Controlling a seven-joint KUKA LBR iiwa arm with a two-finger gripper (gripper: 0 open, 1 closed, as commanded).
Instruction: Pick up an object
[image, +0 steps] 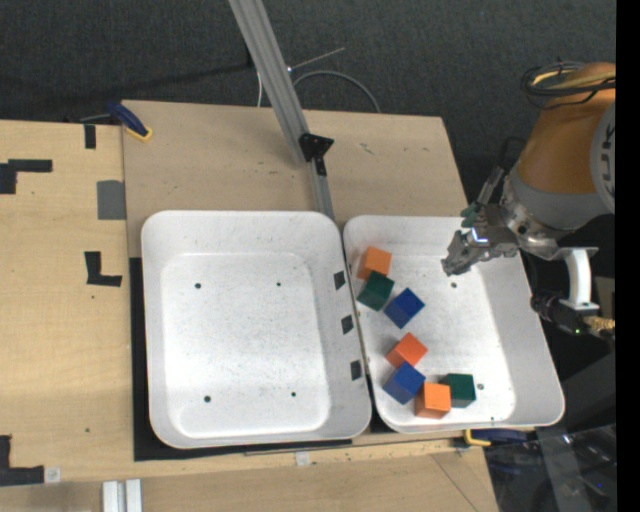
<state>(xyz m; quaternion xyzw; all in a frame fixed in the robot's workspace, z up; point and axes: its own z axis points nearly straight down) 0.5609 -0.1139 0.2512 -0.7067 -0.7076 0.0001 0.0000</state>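
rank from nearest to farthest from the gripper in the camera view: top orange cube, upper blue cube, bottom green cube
From the gripper:
1. Top orange cube, to its left, near the right bin's upper-left corner.
2. Upper blue cube, lower left.
3. Bottom green cube, near the bin's front edge.

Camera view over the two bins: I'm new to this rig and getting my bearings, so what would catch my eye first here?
The coloured cubes stand out first: seven orange, green and blue ones scattered in the right bin, three up top and four nearer the front edge. Next is the grey and orange arm reaching in from the right, its gripper over that bin's bare far-right part, apart from the cubes.
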